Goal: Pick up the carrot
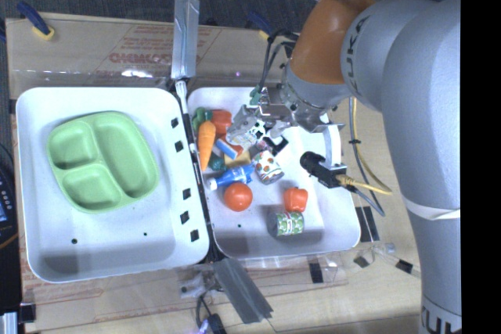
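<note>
The orange carrot lies upright along the left wall of the right bin, its green top pointing to the back. My gripper hangs over the back middle of that bin, to the right of the carrot and apart from it. It sits above a jumble of small toys, and its fingers are lost against them.
The left bin holds a green divided plate. In the right bin lie a red tomato, a red pepper, a green can, a blue item and a patterned cup. A black divider separates the bins.
</note>
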{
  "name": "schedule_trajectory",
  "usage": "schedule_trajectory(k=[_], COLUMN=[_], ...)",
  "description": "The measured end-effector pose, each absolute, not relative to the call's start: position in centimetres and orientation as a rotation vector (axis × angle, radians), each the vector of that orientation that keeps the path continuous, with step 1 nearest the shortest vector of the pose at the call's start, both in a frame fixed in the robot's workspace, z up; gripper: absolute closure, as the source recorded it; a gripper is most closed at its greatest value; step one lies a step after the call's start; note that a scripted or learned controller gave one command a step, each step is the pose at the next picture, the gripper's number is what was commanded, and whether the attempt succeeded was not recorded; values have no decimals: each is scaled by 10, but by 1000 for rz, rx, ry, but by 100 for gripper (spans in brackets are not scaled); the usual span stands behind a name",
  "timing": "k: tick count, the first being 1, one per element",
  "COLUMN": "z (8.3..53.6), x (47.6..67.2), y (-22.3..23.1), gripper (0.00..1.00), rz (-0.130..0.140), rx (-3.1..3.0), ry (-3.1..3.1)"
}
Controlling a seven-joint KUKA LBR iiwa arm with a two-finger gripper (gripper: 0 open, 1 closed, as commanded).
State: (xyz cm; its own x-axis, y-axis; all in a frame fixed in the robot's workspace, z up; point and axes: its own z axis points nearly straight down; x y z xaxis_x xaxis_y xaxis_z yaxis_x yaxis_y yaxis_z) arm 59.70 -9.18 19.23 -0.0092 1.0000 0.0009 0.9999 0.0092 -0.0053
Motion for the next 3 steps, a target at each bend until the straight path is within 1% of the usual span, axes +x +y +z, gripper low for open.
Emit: schedule_trajectory(k=[1, 2, 3], z=[116, 183, 290], x=[631, 658, 637], y=[-126, -100, -108], gripper=[0, 0, 0], rz=[-20, -1, -3], rx=[-1982, -1833, -1935], ry=[-2462, -2553, -2480])
